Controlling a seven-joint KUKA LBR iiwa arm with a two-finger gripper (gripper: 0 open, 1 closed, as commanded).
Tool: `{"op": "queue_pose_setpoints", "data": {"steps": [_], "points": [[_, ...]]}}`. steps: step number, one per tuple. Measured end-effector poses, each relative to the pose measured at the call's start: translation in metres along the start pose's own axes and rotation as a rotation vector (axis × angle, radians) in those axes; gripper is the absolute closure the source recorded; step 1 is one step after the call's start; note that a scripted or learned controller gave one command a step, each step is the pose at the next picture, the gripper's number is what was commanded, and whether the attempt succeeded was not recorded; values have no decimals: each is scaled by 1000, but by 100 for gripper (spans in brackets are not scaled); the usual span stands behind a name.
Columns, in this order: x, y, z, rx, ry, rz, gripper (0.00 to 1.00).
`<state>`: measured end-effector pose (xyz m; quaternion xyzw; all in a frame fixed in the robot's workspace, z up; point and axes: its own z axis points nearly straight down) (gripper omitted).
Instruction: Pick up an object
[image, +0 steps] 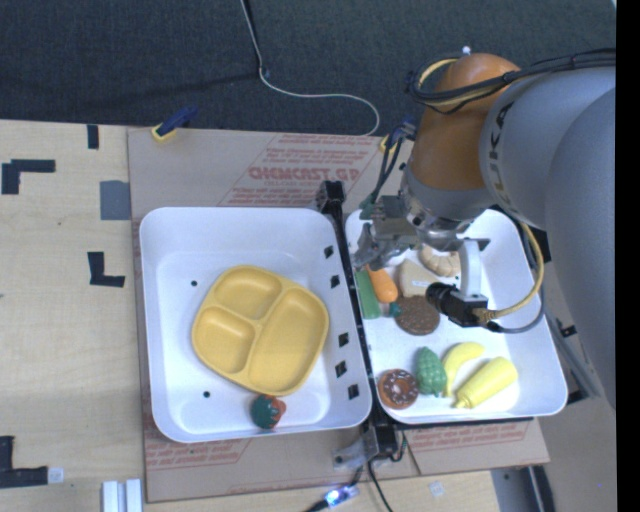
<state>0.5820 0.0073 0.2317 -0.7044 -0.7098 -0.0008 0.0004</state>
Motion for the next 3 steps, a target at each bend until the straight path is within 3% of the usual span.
{"op": "queue_pose_setpoints", "data": {"steps": [1,2,3], "points": [[-11,9,5,2,-3,7,100],[-9,-11,6,4,-3,8,100],[-18,2,3,2,-2,7,100]]}}
